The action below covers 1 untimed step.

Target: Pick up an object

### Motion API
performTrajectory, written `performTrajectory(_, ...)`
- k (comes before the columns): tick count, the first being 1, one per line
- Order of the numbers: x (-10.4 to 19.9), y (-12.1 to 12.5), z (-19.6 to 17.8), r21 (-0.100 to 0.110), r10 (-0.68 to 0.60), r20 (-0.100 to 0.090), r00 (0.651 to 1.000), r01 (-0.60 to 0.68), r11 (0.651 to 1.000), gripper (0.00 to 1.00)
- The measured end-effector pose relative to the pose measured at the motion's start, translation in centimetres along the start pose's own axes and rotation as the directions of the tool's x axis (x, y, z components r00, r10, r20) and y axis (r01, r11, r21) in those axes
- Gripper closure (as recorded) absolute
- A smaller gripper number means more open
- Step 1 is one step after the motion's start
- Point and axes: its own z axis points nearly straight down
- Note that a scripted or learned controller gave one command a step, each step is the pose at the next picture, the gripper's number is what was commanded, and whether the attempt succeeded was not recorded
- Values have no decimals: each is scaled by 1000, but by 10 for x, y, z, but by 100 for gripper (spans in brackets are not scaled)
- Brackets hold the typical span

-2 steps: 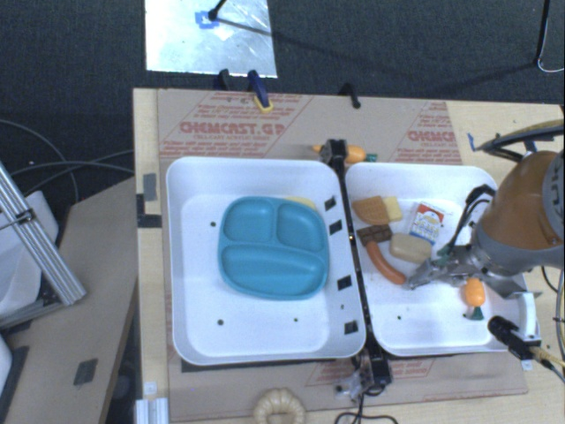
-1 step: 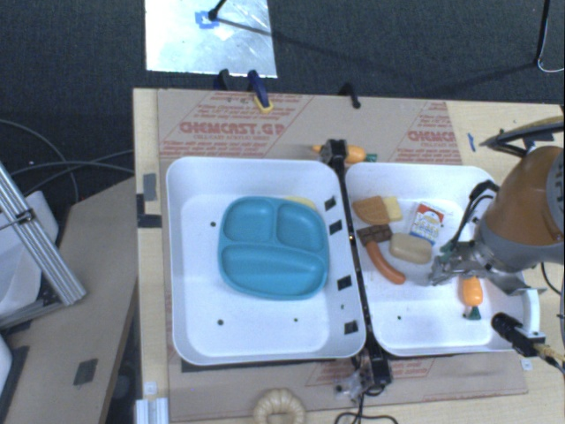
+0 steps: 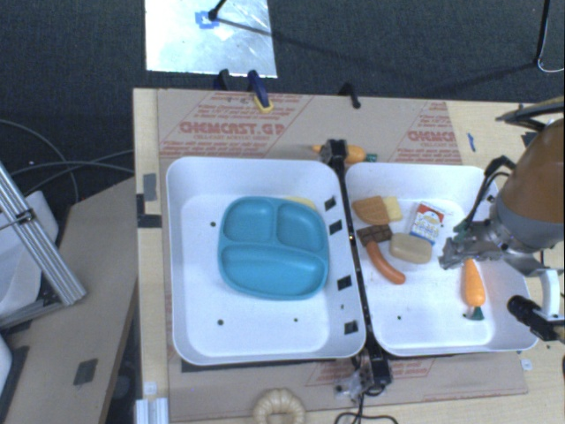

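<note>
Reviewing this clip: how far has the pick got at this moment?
Done: the arm has reached over the right bin, with the gripper low near the carrot. In hand: nothing visibly; the carrot lies on the bin floor, and the sausage, the small carton and the beige round piece lie nearby. Left: closing on one object and lifting it. The blue divided plate sits in the left bin.

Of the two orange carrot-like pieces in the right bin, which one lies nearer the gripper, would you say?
The carrot with the green tip, right below the gripper. The other orange piece lies farther left, near the divider, below a brown block.
</note>
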Motion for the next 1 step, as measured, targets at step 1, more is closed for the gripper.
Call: performTrajectory(1, -1, -3, -45, 1, 1, 0, 1000, -1, 1000, 100)
